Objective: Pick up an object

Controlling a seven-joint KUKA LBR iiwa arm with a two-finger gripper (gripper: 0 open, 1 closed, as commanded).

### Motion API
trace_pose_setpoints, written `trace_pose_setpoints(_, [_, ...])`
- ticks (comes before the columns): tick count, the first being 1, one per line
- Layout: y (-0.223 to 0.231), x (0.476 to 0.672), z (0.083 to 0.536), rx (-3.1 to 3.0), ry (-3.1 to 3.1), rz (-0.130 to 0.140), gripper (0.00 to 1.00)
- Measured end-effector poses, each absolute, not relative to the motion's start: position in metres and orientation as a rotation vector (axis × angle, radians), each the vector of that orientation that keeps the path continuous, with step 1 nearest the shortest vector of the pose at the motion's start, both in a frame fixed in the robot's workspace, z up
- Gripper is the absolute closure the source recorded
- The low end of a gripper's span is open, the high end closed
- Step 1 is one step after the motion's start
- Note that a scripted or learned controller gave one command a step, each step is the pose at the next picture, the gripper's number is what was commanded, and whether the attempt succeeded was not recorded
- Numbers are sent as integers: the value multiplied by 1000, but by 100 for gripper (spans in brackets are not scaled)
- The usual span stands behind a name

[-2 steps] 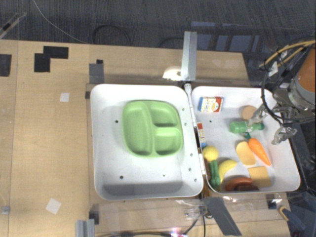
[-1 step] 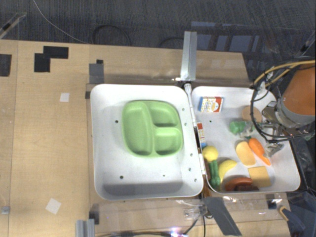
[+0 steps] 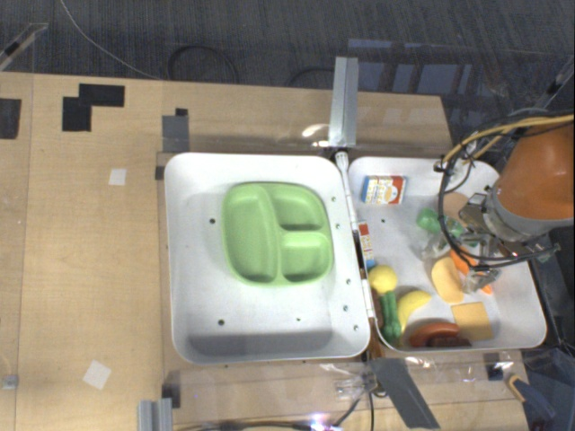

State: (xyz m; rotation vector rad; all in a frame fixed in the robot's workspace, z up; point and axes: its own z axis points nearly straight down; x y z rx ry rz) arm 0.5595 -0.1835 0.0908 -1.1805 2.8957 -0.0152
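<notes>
Several toys crowd the right bin (image 3: 530,330); my claw (image 3: 469,263) hangs over an orange wedge (image 3: 445,279) near the right side. A small carton (image 3: 383,189) lies far left, label unreadable.

Overhead slanted view across both bins (image 3: 180,241)

You see a wooden bench (image 3: 81,268), a white bin on the left (image 3: 193,321) with a green plate with sections (image 3: 275,233) in it, black shapes (image 3: 90,104) on the bench top, dark carpet (image 3: 225,16) behind.
</notes>
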Motion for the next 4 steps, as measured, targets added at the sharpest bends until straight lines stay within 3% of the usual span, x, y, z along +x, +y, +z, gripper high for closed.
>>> trace_pose_setpoints(1, [-182, 575, 90, -1276, 2857, -12, 0])
trace_pose_setpoints(2, [-180, 580, 106, -1269, 2844, -23, 100])
trace_pose_setpoints(3, [-180, 579, 105, -1269, 2845, -22, 0])
trace_pose_setpoints(4, [-194, 566, 90, -1113, 2923, -8, 0])
